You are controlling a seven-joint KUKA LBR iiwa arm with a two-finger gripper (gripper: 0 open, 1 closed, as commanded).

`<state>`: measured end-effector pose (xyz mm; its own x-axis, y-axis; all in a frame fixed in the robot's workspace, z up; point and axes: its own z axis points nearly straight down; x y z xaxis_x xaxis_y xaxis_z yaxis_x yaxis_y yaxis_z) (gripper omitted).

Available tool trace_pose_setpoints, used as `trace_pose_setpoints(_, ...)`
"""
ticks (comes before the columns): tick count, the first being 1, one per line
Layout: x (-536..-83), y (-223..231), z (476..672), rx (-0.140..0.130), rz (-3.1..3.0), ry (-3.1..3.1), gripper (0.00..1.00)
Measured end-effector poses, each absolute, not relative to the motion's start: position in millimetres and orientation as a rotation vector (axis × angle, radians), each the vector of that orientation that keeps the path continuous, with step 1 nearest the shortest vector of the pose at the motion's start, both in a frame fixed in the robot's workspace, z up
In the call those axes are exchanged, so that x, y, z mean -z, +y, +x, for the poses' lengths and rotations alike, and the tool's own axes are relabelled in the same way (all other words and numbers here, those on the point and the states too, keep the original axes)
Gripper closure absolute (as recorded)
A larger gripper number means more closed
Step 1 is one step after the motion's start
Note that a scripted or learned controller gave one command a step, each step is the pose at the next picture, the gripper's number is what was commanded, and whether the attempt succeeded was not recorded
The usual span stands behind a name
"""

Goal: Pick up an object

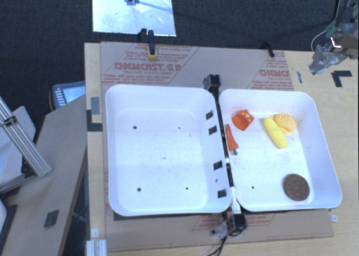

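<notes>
1. You had the gripper (324, 61) parked at the top right, off beyond the right bin (320, 154), well apart from everything in it; whether it was open or closed, I could not tell
2. Your candidates all lay in that bin: a red-orange piece (243, 119) and a slim carrot (230, 138) near the divider, a yellow corn cob (275, 131) touching an orange shell-like piece (285, 121), and a brown disc (295, 187) near the front corner
3. Nothing was lifted; by my reading the reach, grasp and lift all remained
</notes>
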<state>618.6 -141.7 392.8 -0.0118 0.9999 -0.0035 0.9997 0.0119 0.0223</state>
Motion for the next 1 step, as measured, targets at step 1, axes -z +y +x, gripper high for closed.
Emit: trace_pose_setpoints(1, -393.2, -145.3, 616.7, -0.006, 2.204, 2.227, 1.00)
